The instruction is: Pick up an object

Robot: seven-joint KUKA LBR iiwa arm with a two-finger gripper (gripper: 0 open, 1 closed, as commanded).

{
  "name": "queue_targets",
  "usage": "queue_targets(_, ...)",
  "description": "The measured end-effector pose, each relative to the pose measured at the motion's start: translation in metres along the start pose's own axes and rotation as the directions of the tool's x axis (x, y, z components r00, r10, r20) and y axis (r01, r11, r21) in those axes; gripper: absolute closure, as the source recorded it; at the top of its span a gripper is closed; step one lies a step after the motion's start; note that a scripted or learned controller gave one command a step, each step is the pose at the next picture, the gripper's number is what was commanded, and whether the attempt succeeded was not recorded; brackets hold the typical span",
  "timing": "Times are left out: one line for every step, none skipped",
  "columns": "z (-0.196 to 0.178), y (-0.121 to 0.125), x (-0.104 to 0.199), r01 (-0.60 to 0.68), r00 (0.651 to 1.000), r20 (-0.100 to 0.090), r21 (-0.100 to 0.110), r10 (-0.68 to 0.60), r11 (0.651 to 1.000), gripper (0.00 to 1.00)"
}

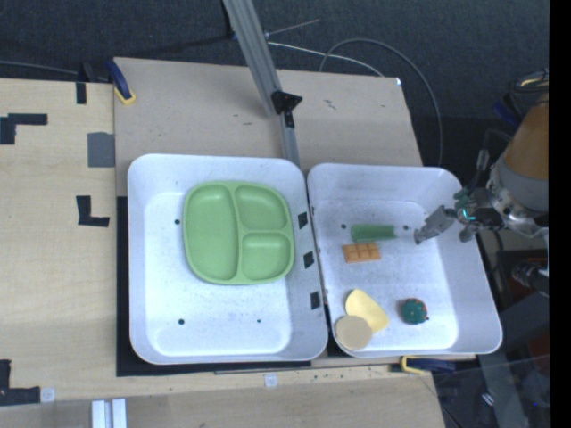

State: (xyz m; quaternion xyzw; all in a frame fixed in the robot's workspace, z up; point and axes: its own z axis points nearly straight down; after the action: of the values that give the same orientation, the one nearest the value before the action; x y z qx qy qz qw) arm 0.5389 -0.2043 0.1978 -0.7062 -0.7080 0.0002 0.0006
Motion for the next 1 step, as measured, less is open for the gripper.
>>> queue_targets(0.0, 0.0, 0.0, 0.0, 1.0, 0.0, 0.0, 0.0, 1.0, 0.0)
